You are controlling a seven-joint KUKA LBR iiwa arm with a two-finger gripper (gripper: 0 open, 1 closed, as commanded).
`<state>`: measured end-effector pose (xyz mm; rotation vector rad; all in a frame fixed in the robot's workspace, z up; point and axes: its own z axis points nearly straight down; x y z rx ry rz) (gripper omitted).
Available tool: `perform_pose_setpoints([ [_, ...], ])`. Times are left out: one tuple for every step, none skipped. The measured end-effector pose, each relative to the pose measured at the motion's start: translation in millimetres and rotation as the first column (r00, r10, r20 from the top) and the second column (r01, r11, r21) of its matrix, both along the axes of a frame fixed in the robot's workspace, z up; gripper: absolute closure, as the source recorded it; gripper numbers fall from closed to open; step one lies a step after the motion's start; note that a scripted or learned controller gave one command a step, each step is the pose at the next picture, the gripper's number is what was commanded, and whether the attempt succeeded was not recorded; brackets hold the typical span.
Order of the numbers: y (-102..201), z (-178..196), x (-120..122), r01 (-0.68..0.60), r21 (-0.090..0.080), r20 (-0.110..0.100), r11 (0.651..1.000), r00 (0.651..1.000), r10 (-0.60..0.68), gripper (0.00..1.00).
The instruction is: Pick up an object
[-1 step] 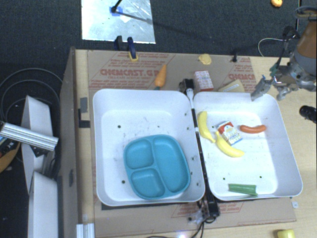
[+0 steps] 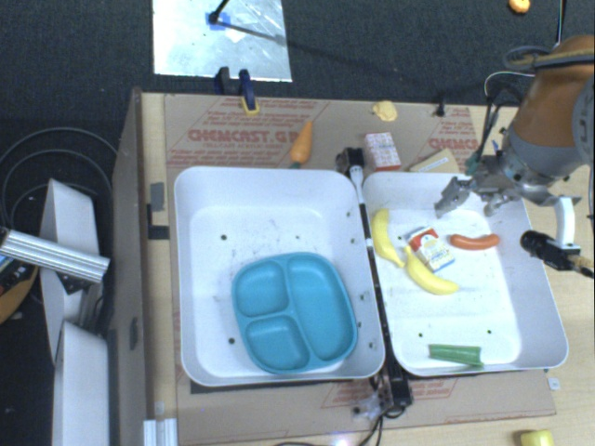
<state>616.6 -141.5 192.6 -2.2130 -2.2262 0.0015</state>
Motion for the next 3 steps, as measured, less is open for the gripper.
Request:
perform_pose_setpoints([
  [18.7,-34.3,-48.5,0.006,0.001,-0.002,1.000,1.000,-0.006,0.00],
  [29.8,-107.3,-44.4,0.003,-0.006,0.010,1.000,1.000,-0.003,0.00],
  [42.7,-107.7,-79.0,0.006,-0.001,0.003,1.000,1.000,-0.006,0.00],
])
